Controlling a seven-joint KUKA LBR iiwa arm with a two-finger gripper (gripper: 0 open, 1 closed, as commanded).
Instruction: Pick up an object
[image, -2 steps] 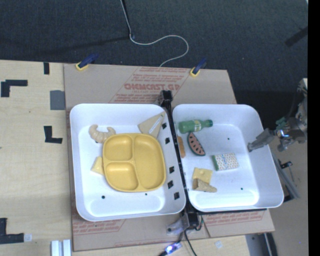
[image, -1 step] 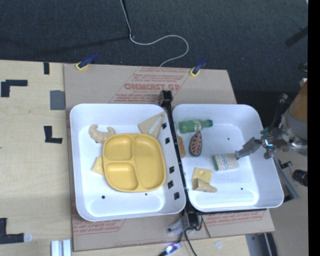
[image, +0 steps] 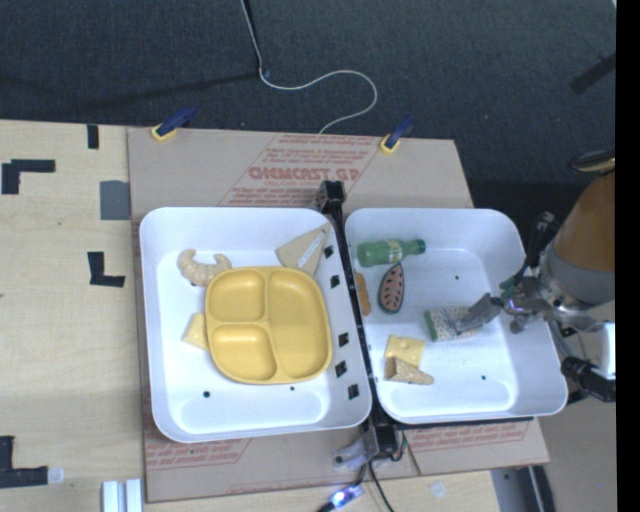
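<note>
Now we're hovering the end effector (image: 478, 314), grip state unclear, just right of the green-grey packet (image: 442, 324) in the right bin (image: 500, 400).

We are counting two white bins, the left bin (image: 165, 330) and the right bin (image: 500, 390). In the left we are seeing one yellow divided plate (image: 268, 323), one croissant (image: 200, 265) and two pale wedges, one (image: 305, 248) above the plate and one (image: 195, 331) at its left. In the right we are seeing one green bottle (image: 391, 250), one watermelon slice (image: 391, 288), one cheese piece (image: 407, 359) and one green-and-grey item (image: 448, 321).
</note>
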